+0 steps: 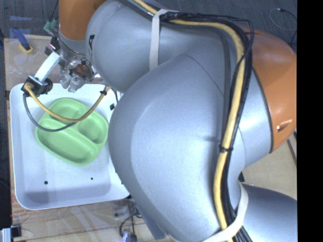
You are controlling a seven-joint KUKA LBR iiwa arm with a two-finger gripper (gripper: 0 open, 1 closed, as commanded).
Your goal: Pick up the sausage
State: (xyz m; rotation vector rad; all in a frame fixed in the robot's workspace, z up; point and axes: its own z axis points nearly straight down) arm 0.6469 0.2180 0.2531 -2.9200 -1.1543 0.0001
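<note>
- Where the sausage lies I cannot tell; my own bulk covers much of the bench.
- My claw (73, 78) hangs toward ten o'clock in the view, over the far rim of the shallow white plastic bin (30, 185). Whether it is wide or narrow I cannot tell, as the metal parts there blur together, and I can make out nothing held in it.
- At six o'clock from my claw, inside the bin, lies a pale green plastic plate with divided compartments (70, 135), flat on the bin floor toward its far end.
- A yellow cable (65, 119) sags from my wrist in a loop across the plate's far side, and a thin black cable (26, 110) curves at the plate's nine o'clock.
- My orange wrist band (75, 9) sits at twelve o'clock from the claw.
- My big grey arm casing (176, 135) spreads from the centre out to three o'clock.
- The pale wooden bench top (75, 221) shows at six o'clock, below the bin's near rim.
</note>
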